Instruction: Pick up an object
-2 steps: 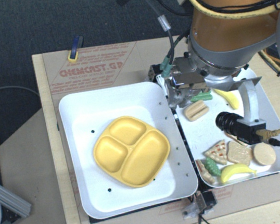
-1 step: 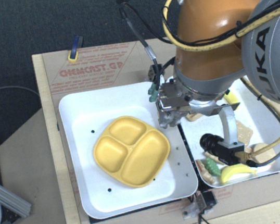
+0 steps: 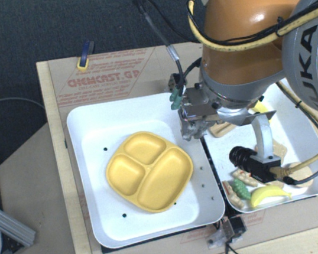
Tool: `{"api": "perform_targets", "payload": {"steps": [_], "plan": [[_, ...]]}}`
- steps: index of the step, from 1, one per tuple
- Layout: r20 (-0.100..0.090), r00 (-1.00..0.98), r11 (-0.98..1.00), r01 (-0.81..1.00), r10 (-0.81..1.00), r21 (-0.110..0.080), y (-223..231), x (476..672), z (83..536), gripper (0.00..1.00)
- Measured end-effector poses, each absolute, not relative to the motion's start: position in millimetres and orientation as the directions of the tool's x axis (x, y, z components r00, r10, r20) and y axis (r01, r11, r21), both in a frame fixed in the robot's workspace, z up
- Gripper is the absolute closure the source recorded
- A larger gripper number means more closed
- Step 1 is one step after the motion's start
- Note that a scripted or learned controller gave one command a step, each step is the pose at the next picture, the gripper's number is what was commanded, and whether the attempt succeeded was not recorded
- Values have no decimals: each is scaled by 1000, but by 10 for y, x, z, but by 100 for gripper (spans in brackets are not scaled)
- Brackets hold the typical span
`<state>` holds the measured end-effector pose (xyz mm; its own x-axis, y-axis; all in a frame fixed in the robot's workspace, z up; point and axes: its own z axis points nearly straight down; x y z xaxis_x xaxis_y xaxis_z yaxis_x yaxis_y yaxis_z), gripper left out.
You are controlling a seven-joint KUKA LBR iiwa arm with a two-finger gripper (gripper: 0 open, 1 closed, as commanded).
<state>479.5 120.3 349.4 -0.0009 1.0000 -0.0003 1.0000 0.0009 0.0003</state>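
Gripper [image 3: 198, 124] state cannot be told under the wrist; the yellow banana [image 3: 268, 196] is seen in the right bin [image 3: 297, 131] near corner, so 1 centred descent clear of the wall is advised.

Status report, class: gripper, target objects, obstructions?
Gripper at left edge of right bin. Yellow toy, green toy at its front corner. Arm covers much of bin.

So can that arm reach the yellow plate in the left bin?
Probably yes: the yellow plate lies in the left bin, nothing on it, and the arm hangs just beside over the right bin.
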Motion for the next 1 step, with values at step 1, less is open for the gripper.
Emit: {"api": "perform_targets", "payload": {"steps": [1], "plan": [[-1,-2,2,1000,1000,2,1208,4799,3595,100]]}}
